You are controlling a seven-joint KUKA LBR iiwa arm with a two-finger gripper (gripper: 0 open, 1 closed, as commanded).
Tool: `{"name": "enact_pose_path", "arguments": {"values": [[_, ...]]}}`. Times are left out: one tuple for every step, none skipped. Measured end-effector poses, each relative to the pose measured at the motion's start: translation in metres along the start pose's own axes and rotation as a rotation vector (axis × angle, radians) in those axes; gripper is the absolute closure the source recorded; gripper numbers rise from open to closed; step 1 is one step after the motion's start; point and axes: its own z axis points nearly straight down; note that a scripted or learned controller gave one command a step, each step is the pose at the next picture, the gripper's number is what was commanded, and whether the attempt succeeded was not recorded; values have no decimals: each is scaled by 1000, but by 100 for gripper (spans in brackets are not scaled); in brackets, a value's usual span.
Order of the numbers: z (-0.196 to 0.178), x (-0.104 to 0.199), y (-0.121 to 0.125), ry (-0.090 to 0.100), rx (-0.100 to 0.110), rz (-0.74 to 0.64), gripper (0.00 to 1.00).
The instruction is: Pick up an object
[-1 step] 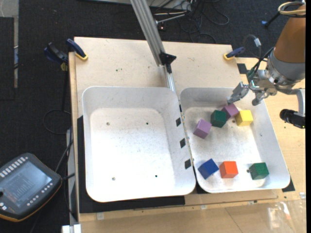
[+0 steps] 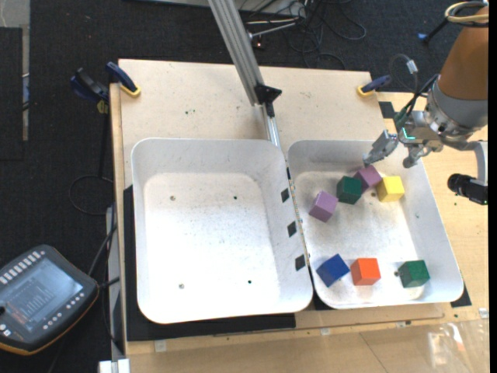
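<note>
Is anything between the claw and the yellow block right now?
Nothing visible. The claw hangs above the right bin's far edge, and the yellow block sits just below it with its top bare. A purple block touches its left side.

Glossy white plastic bins [image 2: 210, 231] on a matt wooden bench [image 2: 202, 99].
</note>
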Motion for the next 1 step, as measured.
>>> {"name": "enact_pose_path", "arguments": {"values": [[56, 8, -8, 1, 4, 2, 0]]}}
